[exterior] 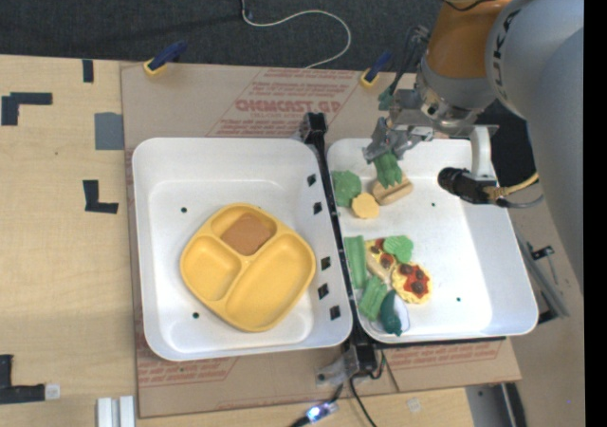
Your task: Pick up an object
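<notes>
The arm (512,27) comes in from the upper right of the frame, grey with its orange band, and reaches down over the upper left part of the right bin (493,264). Two white bins sit side by side; the left bin (161,178) holds one yellow divided tray (248,266) with one brown patty (248,233) in its upper compartment.

The gripper (392,152) hangs at the centre right of the frame with a small green toy piece (388,169) between its fingertips, so the claw looks closed on that piece, which is the thing to be picked. Just below it lies one tan wedge (393,192), touching or nearly touching the green piece.

In my judgement the grip is shallow and near the tips, so the piece could slip as the arm lifts, or drag the wedge along.

Smaller things in the right bin: one green leafy piece (344,185) and one yellow round piece (365,208) near the divider, one pizza slice (406,275) in the lower middle, and a cluster of roughly four green vegetables (370,292) beside it, too tangled to count surely.
</notes>
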Motion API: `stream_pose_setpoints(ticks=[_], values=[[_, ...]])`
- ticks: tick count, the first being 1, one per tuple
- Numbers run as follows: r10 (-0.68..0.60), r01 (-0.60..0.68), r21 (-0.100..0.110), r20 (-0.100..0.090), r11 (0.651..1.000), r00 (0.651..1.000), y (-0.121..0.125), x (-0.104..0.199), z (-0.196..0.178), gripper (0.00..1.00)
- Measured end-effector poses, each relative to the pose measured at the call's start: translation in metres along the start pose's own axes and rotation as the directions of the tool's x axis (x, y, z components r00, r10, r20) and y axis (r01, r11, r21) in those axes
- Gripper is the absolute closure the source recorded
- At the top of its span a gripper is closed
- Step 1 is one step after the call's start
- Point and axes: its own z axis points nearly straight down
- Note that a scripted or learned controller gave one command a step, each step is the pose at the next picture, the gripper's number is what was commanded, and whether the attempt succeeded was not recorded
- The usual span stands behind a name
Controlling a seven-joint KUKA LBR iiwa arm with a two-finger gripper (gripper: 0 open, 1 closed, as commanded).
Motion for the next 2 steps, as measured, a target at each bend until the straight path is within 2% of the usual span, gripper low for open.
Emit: stream_pose_setpoints(ticks=[2], values=[[0.0,0.0,0.001,0.0,1.0,1.0,0.0028,-0.0062,0.0124,1.0]])
